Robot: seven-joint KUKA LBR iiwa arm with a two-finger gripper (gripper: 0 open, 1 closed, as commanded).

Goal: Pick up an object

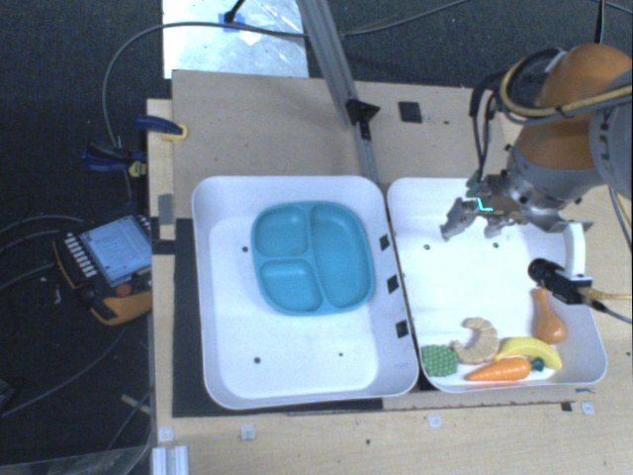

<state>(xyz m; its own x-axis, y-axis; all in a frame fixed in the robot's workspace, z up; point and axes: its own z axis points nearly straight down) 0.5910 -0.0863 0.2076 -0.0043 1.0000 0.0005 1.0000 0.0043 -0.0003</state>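
Several toy foods lie along the near edge of the right bin (415, 265): a green broccoli piece (440, 360), a tan croissant (481, 338), a yellow banana (532, 350), an orange carrot (499, 369) and a brown drumstick (547, 317). My gripper (475, 222) hangs over the far part of that bin, well above and away from the foods. Its two grey fingers (456, 220) stand apart with nothing between them.
The left bin (223, 295) holds a blue divided plate (313, 256). A metal pole (331, 43) slants across the back of the bench. A black part (556, 278) sticks out at the right bin's right side. Cables and a handheld device (107, 260) lie left of the bench.
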